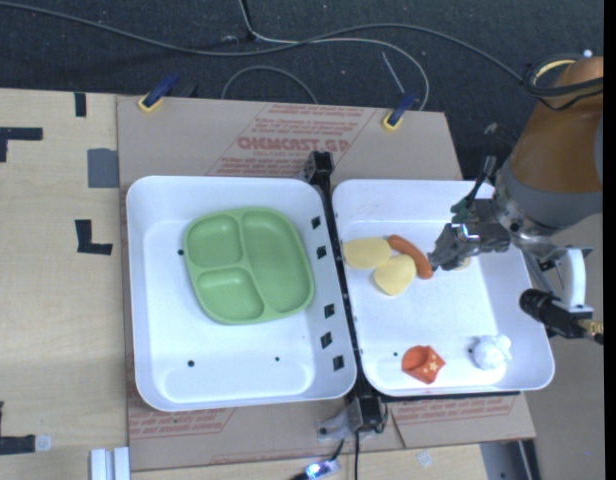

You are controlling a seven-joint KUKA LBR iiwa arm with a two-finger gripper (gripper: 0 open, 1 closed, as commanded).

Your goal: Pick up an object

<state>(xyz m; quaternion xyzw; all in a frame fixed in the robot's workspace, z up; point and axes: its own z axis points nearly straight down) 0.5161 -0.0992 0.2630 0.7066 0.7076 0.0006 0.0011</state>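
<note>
The right bin (508, 298) holds an orange sausage-shaped piece (410, 255), two pale yellow pieces (367, 253) (393, 276) side by side, a red piece (423, 364) near the front wall and a small white object (490, 351) at the front right. My gripper (451, 249) hangs over the right bin, just right of the orange piece's right end. Nothing shows between its fingers.
The left bin (158, 368) holds a green three-compartment plate (248, 264). A black clip strip (333, 298) runs between the two bins. The arm's grey and orange body (558, 158) enters over the right bin's right wall. Cables lie on the dark floor behind.
</note>
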